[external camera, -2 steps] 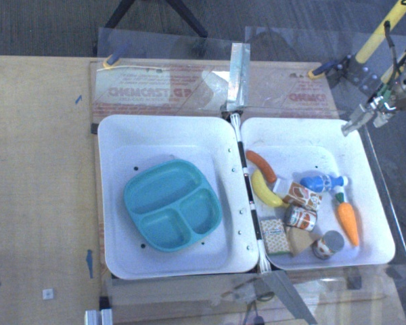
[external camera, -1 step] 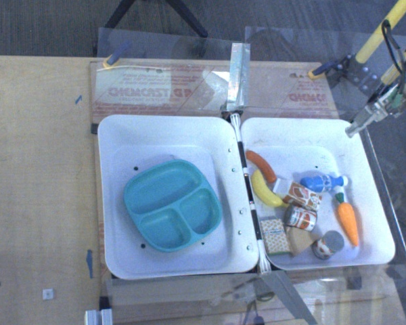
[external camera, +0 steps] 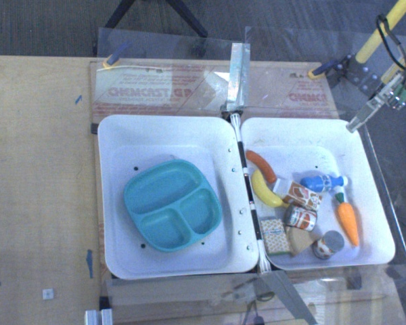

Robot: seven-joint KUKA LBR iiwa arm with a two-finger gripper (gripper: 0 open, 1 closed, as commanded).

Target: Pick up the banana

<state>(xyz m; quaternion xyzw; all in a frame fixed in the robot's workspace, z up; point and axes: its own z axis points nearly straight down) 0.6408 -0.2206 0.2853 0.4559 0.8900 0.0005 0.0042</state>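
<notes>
Banana (external camera: 264, 189) position: right bin (external camera: 375, 181), close to the divider wall shared with the left bin (external camera: 115, 181). The fruit lies flat on the bin floor, curved, with a red sausage (external camera: 261, 165) touching or just above its upper end. To its right sit a printed snack packet (external camera: 304, 194) and a blue bottle (external camera: 321, 181) lying on its side. Below these are a small tin can (external camera: 300, 218), a patterned carton (external camera: 275, 236) and a grey-lidded jar (external camera: 328, 244). A carrot (external camera: 348, 221) lies near the right wall, well apart from the banana.

End effector (external camera: 386, 103) position: above the upper right corner of the right bin, outside the cluster of items and well apart from the banana. Whether it is spread or pressed together cannot be told at this scale; nothing is visible in its grip.

Left bin contents: one teal divided plate (external camera: 172, 204), three compartments, lying flat. Both bins rest side by side on the bench (external camera: 34, 181).
</notes>
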